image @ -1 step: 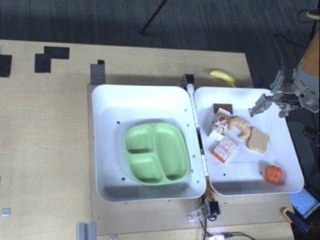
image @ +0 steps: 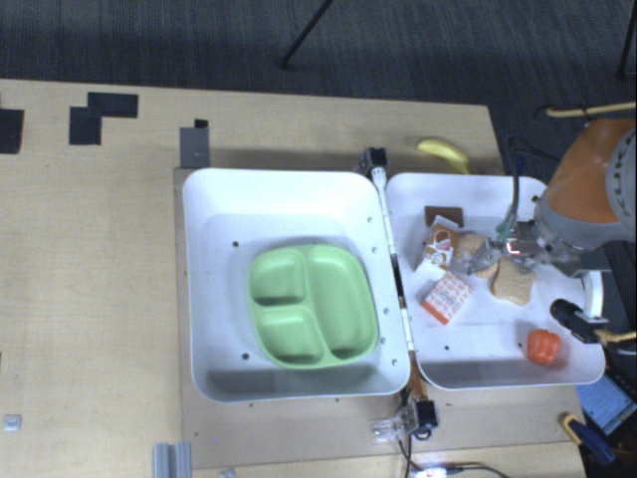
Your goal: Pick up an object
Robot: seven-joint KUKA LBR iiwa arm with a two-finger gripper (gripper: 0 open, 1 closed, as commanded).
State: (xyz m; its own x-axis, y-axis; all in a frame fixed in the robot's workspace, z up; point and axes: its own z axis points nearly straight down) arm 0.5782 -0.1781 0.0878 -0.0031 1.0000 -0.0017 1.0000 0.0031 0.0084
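Note:
The right bin (image: 476, 366) holds several small items: a brown block (image: 444, 215), a small orange and white carton (image: 436, 249), a red and white checkered packet (image: 447, 298), a tan slice of bread (image: 513, 284) and an orange-red round fruit (image: 542, 347). My gripper (image: 490, 255) hangs low over the middle of this bin, between the carton and the bread slice and beside a tan lump (image: 468, 246). The grey arm with its orange band (image: 587, 182) reaches in from the right and hides part of the bin's right side.
The left bin (image: 214, 267) holds a green divided plate (image: 312, 304). A yellow banana (image: 444, 153) lies on the bench just behind the right bin. A black clamp (image: 375, 159) sits where the two bins meet, with cables at the front edge.

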